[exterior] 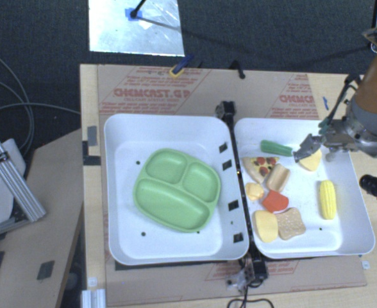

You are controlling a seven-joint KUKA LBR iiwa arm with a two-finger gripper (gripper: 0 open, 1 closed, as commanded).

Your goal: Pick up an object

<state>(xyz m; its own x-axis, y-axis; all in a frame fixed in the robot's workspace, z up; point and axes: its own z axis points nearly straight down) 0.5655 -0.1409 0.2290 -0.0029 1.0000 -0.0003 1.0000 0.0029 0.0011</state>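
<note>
Several toy foods lie in the right bin [352,236]: a green pickle [276,148], a pizza slice [261,165], a tan bun [278,177], a small yellow wedge [254,190], a red-orange piece [276,201], a yellow lump [265,226], a toast slice [292,222] and a corn cob [327,199]. My gripper [315,153] hangs low over the bin's upper right part, directly above a pale yellow piece [311,163]. Whether it touches or grips that piece is unclear. The arm partly hides the bin's far right corner.
The left bin [121,172] holds a green divided plate [177,188]. A black divider [234,172] runs between the bins. A dark part [376,188] of the arm overhangs the right bin's right rim. Cardboard lies under both bins.
</note>
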